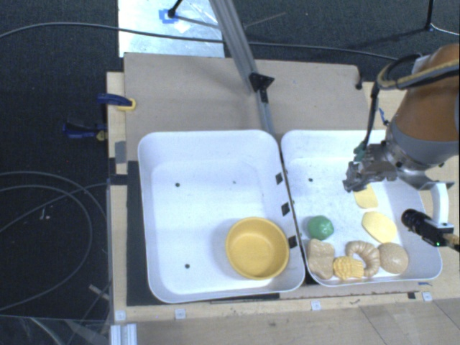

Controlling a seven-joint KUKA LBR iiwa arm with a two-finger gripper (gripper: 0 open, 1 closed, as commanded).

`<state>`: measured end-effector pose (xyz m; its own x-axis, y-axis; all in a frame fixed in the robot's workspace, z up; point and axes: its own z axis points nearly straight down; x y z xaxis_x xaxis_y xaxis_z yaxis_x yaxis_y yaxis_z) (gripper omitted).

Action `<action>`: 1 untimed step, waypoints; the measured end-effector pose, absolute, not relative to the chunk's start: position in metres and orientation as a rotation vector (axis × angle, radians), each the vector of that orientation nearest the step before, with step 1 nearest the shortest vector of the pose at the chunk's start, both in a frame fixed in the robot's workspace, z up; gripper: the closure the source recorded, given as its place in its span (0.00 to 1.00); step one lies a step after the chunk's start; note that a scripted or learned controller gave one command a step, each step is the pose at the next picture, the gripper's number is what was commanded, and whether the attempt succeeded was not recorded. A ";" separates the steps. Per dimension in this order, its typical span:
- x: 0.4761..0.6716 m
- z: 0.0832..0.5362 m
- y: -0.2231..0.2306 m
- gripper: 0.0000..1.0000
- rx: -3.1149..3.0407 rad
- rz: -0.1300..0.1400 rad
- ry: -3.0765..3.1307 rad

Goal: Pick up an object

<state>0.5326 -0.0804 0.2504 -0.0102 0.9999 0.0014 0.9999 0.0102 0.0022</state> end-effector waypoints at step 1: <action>0.527 0.243 -0.030 1.00 2.210 0.004 2.233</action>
<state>0.5269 -0.0304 0.2434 -0.0104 0.9999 0.0018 0.9999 0.0104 0.0015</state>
